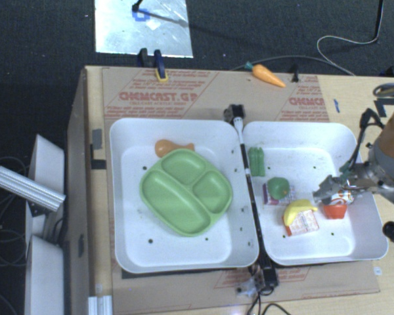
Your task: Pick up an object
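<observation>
Camera view: pincer [333, 190] sits at 3 o'clock of the right bin [302, 254], right over a red-orange object [335, 209]; can't tell its opening or whether it holds anything. Yellow banana-like item [297, 210] on a white packet [306, 223] lies at 9 o'clock of it, green ball [278, 188] further toward 9. Left bin [131, 241] holds a green divided plate [186, 190] with an orange piece [165, 147] at its 11 o'clock; a carrot [268, 75] lies on the surface at 12.
</observation>
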Available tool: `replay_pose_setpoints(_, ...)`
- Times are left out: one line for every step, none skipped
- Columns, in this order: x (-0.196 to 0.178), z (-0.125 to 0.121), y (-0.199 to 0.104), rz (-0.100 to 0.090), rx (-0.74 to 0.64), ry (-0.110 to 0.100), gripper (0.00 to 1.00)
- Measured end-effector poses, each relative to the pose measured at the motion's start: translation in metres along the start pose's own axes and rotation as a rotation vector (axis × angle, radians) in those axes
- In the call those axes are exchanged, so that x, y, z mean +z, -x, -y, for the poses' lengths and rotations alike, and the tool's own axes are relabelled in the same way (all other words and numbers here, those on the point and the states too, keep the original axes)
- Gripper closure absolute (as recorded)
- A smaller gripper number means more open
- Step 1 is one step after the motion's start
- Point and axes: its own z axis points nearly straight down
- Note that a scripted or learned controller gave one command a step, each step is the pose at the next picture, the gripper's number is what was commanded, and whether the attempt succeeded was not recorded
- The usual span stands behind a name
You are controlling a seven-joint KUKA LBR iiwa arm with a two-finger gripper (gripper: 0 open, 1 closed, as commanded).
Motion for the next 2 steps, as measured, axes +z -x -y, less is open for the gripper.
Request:
replay_pose_setpoints(0.120,-0.044,0.008,0.002,0.002,0.010,0.00)
replay_pose_setpoints(0.109,-0.044,0.009,0.003,0.002,0.011,1.00)
